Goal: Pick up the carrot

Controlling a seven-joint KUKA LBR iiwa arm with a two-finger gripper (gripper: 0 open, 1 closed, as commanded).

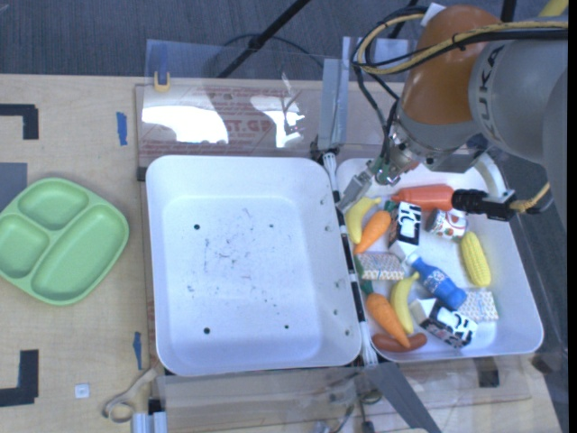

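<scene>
An orange carrot (372, 229) lies in the right bin (518, 318) near its left wall, slanted, next to a yellow banana (358, 213). A second orange carrot (382, 311) lies lower in the same bin, beside another yellow piece (403, 301). My gripper (377, 173) hangs over the bin's upper left corner, just above the banana and the upper carrot. I see nothing held in it.
The right bin also holds an orange-red tube (424, 195), a corn cob (475, 258), a blue bottle (438, 280), black-and-white packets (407, 223) and a sausage (398, 341). The left bin (162, 242) sits alongside. A green divided plate (59, 239) lies far left.
</scene>
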